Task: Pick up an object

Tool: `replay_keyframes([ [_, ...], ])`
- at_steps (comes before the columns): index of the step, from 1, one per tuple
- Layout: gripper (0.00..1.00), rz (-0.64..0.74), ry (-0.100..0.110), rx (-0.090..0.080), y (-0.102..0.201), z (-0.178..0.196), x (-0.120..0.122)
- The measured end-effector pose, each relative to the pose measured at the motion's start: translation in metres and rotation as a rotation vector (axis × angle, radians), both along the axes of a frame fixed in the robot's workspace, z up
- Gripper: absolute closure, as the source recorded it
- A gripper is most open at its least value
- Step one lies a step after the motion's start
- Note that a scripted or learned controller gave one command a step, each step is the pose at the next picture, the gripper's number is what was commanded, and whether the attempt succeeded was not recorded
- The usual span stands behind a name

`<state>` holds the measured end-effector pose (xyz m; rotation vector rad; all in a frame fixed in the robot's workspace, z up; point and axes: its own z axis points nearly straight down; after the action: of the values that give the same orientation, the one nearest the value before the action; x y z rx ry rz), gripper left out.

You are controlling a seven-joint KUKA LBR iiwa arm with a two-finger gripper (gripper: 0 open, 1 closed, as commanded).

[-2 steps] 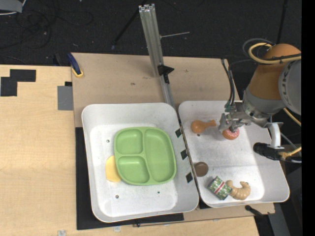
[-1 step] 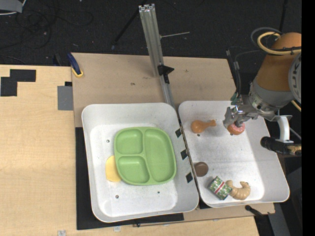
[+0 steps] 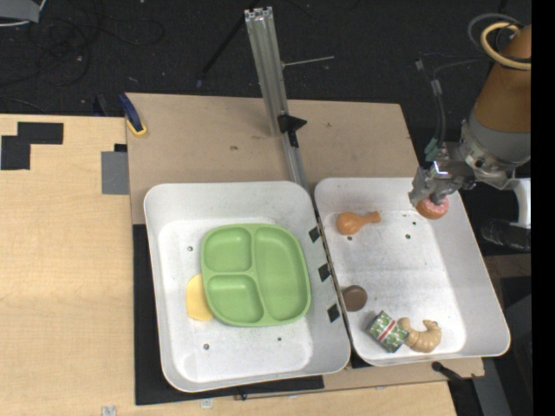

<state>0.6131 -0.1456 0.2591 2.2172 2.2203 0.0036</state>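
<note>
Up at the far right corner of the right bin (image 3: 486, 258), the gripper (image 3: 433, 191) hangs clenched on a small pink-red object (image 3: 433, 206), lifted at the rim. Left of it lies an orange drumstick (image 3: 356, 222); nearer the front sit a brown disc (image 3: 354, 298), a green packet (image 3: 384, 331) and a tan croissant (image 3: 422, 335).
</note>
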Motion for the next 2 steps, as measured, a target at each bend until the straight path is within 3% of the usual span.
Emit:
replay_keyframes([
  [1, 1.00, 0.002, 0.005, 0.000, 0.000, -0.003, 0.000],
  [2, 1.00, 0.002, 0.009, 0.003, 0.044, -0.008, -0.022],
])
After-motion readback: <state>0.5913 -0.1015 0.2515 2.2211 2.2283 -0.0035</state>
